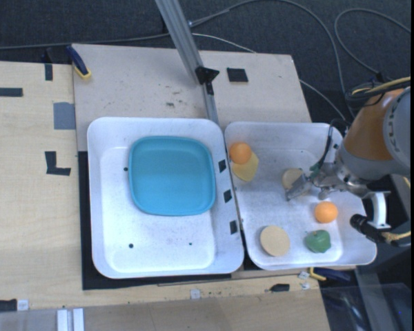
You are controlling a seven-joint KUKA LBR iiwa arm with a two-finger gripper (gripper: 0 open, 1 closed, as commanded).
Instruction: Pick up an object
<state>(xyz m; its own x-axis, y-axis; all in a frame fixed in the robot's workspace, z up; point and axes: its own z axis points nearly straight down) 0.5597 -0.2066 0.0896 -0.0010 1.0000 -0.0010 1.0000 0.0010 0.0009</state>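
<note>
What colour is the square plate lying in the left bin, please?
The plate is light blue, plain and unpatterned, shown clearly in the camera view.

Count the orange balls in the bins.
2, both in the right bin: one orange ball at its upper left, one near the gripper. The arm may hide others.

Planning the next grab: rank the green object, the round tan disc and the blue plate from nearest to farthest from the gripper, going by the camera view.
Measured from the gripper in the right bin:
1. Green object, at the right bin's near right corner, below the gripper.
2. Round tan disc, at the near edge of the same bin, only slightly farther; close to call.
3. Blue plate, in the left bin, clearly farthest.
</note>
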